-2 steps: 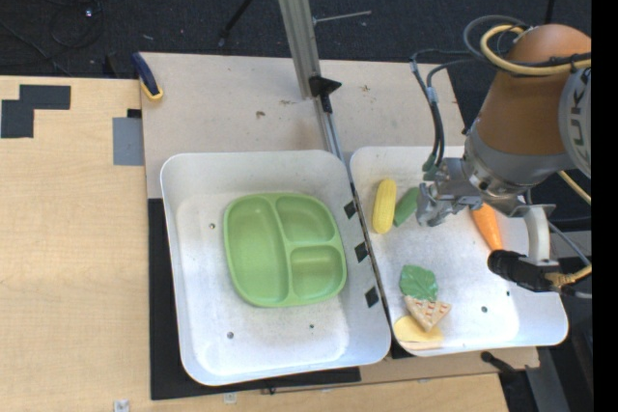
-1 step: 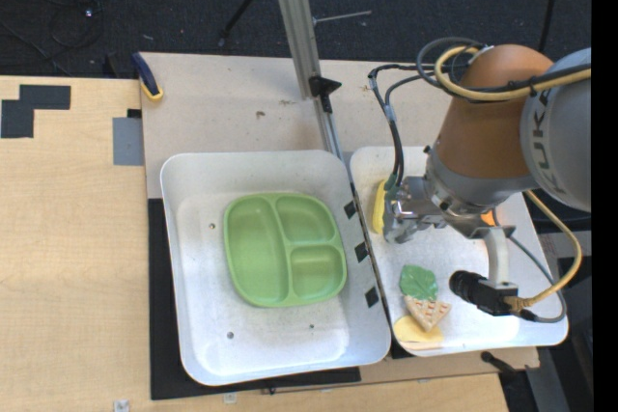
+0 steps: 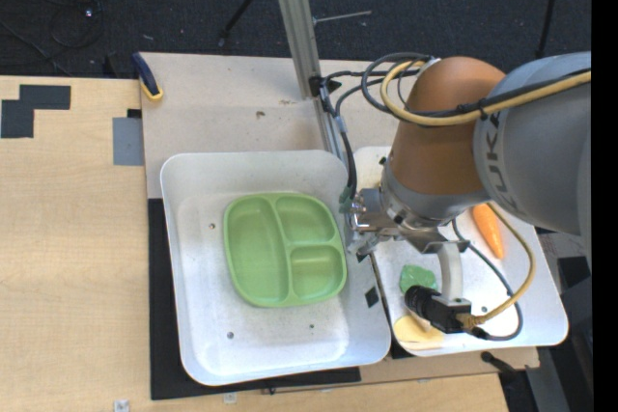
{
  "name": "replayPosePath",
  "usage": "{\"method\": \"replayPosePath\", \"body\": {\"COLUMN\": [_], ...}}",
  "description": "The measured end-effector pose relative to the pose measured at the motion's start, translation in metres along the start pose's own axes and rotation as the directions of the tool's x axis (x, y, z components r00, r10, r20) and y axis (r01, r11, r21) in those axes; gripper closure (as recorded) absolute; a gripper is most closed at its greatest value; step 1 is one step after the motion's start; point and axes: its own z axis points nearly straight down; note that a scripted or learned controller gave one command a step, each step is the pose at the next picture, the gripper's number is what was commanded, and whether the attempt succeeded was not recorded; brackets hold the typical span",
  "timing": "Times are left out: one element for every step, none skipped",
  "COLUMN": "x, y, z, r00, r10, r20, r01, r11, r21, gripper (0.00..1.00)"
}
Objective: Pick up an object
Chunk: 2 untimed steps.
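Observation:
A green divided plate [image 3: 285,248] lies flat in the left bin [image 3: 193,198]. In the right bin [image 3: 541,318] an orange carrot-shaped piece [image 3: 489,230] rests by the far right wall. A small green piece [image 3: 416,277] and a pale yellow piece [image 3: 413,331] lie toward the front. My gripper [image 3: 365,236] hangs low over the wall between the two bins, just right of the plate's edge, with the bulky wrist covering most of it.
The grey and orange arm covers the back of the right bin. A slanted aluminium post [image 3: 299,24] rises behind the bins. A blue and yellow tool [image 3: 148,77] lies on the bench at the back left.

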Motion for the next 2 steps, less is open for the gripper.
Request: {"method": "replayPosePath", "body": {"x": [0.0495,0.0474], "y": [-0.0248,-0.0238], "z": [0.0153,0.0146], "r00": [1.0,1.0], "r10": [0.001,0.004], "r20": [0.001,0.002], "r01": [-0.001,-0.004], "r11": [1.0,1.0], "r21": [0.002,-0.001], "gripper": [1.0,0.0]}}
